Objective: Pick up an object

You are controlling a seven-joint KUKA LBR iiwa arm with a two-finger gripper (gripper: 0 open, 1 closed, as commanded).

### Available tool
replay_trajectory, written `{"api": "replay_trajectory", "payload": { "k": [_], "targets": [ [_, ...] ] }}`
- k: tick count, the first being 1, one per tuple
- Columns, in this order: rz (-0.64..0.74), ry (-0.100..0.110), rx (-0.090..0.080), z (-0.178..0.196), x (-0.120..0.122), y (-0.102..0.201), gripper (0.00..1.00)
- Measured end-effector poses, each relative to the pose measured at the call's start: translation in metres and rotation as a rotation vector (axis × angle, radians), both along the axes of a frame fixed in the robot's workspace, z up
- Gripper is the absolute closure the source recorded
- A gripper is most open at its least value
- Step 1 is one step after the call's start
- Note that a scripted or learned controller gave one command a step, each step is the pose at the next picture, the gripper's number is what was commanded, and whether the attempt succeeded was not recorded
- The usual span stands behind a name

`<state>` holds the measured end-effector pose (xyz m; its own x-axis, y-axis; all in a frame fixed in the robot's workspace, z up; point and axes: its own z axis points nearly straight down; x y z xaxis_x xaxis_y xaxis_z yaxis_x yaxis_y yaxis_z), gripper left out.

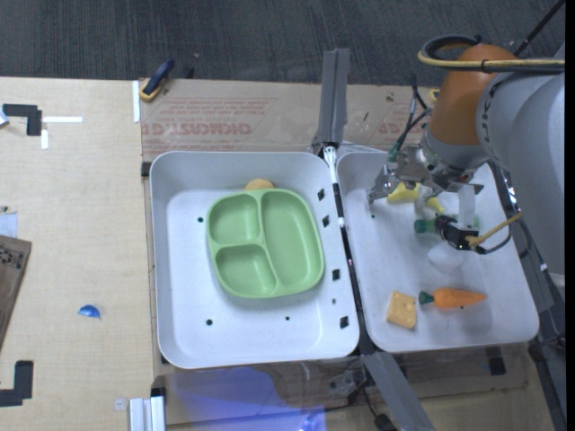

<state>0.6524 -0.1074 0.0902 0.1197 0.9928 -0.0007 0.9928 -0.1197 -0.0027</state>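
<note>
- Two white bins sit side by side; the gripper (404, 185) hangs over the far part of the right bin (377, 277).
- A yellow object (404, 192) lies right at the gripper, but whether it sits between the fingers cannot be told.
- A small green piece (422, 226) lies just nearer the camera than the gripper.
- The carrot (454, 299) and the cracker (402, 310) lie well apart from the gripper, toward the bin's near edge.
- The green divided plate (266, 241) rests in the left bin (180, 312), far to the gripper's side.
</note>
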Motion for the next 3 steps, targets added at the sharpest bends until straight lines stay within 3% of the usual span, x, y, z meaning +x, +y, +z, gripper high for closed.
{"api": "replay_trajectory", "payload": {
  "k": [1, 2, 3],
  "targets": [
    [0.103, 0.0, 0.001, 0.003, -0.012, -0.03, 0.0],
    [0.353, -0.002, 0.0, 0.0, -0.016, -0.075, 0.0],
    [0.349, -0.003, 0.001, 0.009, -0.016, -0.076, 1.0]
  ]
}}
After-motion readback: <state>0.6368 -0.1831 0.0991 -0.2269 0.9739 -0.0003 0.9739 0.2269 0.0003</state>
